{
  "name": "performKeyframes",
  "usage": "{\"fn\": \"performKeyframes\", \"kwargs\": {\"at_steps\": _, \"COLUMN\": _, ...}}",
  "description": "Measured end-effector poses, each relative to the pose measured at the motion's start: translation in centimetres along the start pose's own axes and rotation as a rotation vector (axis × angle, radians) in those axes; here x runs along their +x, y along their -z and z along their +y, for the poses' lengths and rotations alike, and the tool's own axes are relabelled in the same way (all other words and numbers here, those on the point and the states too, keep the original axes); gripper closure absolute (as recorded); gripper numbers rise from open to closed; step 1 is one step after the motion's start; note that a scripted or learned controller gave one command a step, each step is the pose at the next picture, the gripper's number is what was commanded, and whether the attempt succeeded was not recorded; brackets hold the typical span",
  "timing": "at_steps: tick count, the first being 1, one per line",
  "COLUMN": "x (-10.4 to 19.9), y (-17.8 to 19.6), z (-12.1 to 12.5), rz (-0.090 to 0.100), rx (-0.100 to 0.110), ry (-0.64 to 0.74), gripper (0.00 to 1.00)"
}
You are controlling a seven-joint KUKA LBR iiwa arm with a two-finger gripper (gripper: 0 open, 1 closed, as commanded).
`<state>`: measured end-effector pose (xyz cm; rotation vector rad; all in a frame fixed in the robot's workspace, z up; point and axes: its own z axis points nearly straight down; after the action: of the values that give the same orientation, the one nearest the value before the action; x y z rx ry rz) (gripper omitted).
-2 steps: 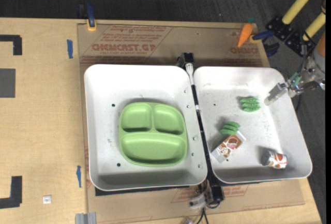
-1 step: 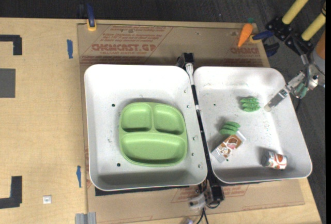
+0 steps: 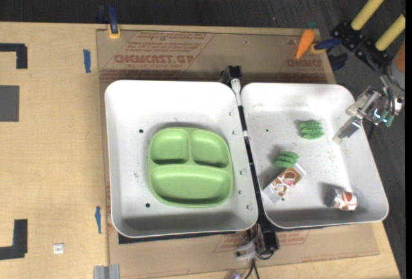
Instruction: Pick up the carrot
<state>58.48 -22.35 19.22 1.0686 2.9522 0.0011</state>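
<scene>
Wooden bench top [image 3: 51,142] carrying a cardboard sheet [image 3: 193,52] and two shallow white bins side by side: the left bin [image 3: 122,104] holds a green divided tray [image 3: 191,166], while the right bin [image 3: 270,94] holds a green leafy piece [image 3: 311,129], a second green piece [image 3: 286,158] touching a small carton [image 3: 284,183], and a can [image 3: 340,199] near the lower right corner. The carrot [image 3: 305,43] lies outside both bins, on the cardboard above the right bin, beside a blue clamp [image 3: 326,44]. The gripper [image 3: 351,126] sits over the right bin's right rim, well apart from the carrot, its fingers slightly spread with nothing between them.
</scene>
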Motion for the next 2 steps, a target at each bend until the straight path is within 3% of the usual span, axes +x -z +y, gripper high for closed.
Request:
{"fn": "performKeyframes", "kwargs": {"at_steps": 1, "x": 0.0, "y": 0.0, "z": 0.0, "rz": 0.0, "rx": 0.0, "ry": 0.0, "gripper": 0.0}}
{"fn": "performKeyframes", "kwargs": {"at_steps": 2, "x": 1.2, "y": 0.3, "z": -1.0, "rz": 0.0, "rx": 0.0, "ry": 0.31, "gripper": 0.0}}
